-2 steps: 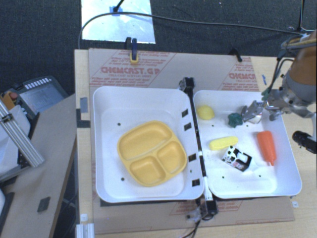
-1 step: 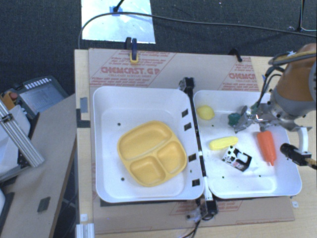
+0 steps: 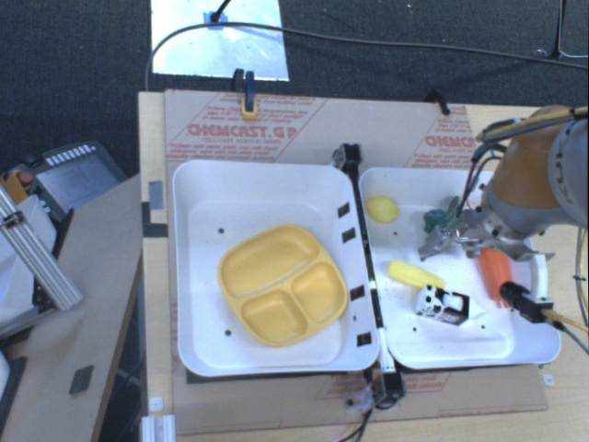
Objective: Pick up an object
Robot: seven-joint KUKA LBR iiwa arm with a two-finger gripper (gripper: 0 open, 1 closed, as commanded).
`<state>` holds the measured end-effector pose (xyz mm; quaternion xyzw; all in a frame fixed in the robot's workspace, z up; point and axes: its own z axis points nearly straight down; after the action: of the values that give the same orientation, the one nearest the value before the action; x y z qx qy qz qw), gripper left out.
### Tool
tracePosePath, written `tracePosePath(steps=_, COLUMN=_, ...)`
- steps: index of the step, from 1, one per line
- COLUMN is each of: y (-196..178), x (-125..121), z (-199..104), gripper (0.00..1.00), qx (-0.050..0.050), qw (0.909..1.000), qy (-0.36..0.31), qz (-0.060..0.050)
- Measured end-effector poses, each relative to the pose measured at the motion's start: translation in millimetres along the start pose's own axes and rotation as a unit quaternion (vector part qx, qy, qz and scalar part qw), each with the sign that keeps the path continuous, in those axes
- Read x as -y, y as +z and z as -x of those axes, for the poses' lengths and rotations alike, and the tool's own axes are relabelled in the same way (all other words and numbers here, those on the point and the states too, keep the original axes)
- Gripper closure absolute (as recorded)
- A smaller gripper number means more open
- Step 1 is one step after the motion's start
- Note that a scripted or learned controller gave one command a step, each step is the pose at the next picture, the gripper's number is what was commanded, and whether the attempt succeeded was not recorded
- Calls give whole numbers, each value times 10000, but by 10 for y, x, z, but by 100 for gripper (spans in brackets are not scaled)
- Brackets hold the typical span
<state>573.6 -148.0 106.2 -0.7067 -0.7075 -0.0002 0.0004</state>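
Hovering low in the right bin [image 3: 479, 353], the pincer [image 3: 440, 239] is judged mid-approach; whether clenched cannot be told; alignment over the teal object [image 3: 434, 218] is needed.

Camera view: one fixed camera, mounted above the worktop [image 3: 304, 122], looking down at a slant. Distance: middling; both bins fit in frame with margin all round. Left bin [image 3: 198, 339] sits at centre, right bin [image 3: 488, 346] toward the right edge. Far side of the worktop lies at top of frame, near side at bottom. Arm [image 3: 538, 168] enters from the right. Dark floor [image 3: 74, 53] shows beyond the worktop, top and left.
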Motion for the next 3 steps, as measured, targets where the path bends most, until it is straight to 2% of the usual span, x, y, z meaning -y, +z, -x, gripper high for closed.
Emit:
tracePosePath(steps=1, y=225, x=-4, z=-4, gripper=0, qx=2, qw=10000, qy=1, qz=-3)
tracePosePath(steps=2, y=107, x=-15, z=2, gripper=100, qx=10, qw=10000, qy=-1, qz=18)
tracePosePath(steps=3, y=-409, x=17, z=-85, gripper=100, qx=9, qw=10000, qy=-17, qz=32)
